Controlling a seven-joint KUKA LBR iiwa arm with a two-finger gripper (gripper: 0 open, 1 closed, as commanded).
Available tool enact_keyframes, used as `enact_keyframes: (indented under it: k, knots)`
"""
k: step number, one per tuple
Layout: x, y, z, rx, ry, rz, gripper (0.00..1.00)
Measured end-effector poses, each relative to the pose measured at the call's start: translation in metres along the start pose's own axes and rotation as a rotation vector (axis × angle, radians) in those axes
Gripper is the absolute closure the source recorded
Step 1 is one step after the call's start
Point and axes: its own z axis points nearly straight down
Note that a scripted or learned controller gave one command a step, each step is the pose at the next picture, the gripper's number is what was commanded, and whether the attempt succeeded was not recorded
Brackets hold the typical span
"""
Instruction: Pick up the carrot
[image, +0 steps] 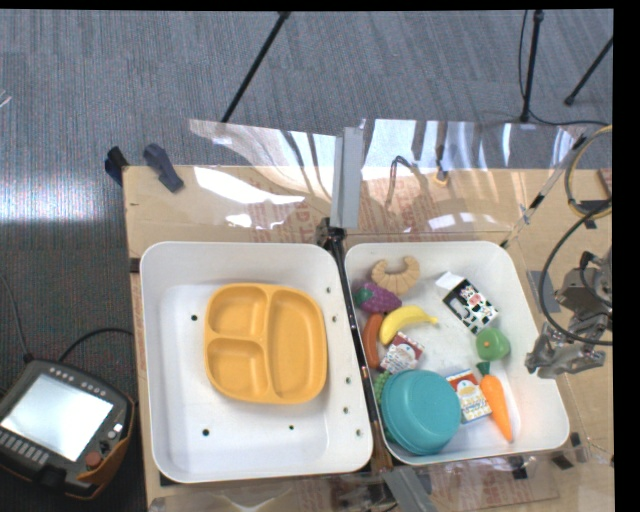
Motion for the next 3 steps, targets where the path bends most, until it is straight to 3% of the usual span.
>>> enact_keyframes:
  k: [1,2,3]
  knots:
    - [0.010,0.011,-0.121,0.017,0.000,-0.226,1.00]
    - [0.012,0.013,-0.030,-0.001,-0.001,-0.417,1.00]
    - [0.010,0.012,-0.159,0.012,0.001,-0.567,1.00]
